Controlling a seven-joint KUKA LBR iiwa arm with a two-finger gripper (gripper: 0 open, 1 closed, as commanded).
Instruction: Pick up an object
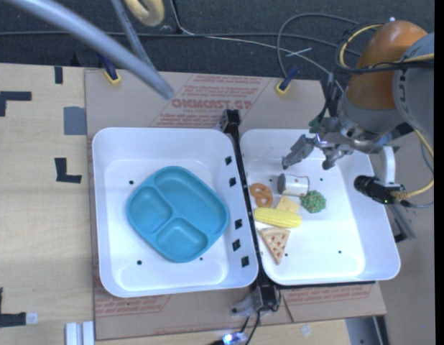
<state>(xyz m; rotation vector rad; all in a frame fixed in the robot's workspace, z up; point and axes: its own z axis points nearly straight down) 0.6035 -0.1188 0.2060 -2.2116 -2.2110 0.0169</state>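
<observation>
Left bin (107, 192): shallow, white, on the left half of the cardboard sheet (200, 95) that covers the bench. It holds one blue divided tray (177, 212) with three compartments, lying flat near the bin's centre and turned at a slant to the bin's walls.

Black divider strip (240, 192): runs between the two bins, from the far edge to the near edge.

Right bin (373, 257): shallow, white, just beside the left one. Its contents sit clustered against the left wall, mid-way along it:
- pretzel (261, 192), brown, closest to the left wall;
- corn cob (278, 218), yellow, lying flat just nearer than the pretzel;
- pizza slice (275, 244), orange-red, nearest the bin's front edge, touching or almost touching the corn;
- small grey-white cylinder (294, 184), possibly a can, on its side;
- broccoli floret (313, 202), green, just right of the corn's far end.

Gripper (310, 159): hangs over the far part of the right bin, above and just beyond the cylinder. Fingers spread apart, nothing between them.
</observation>
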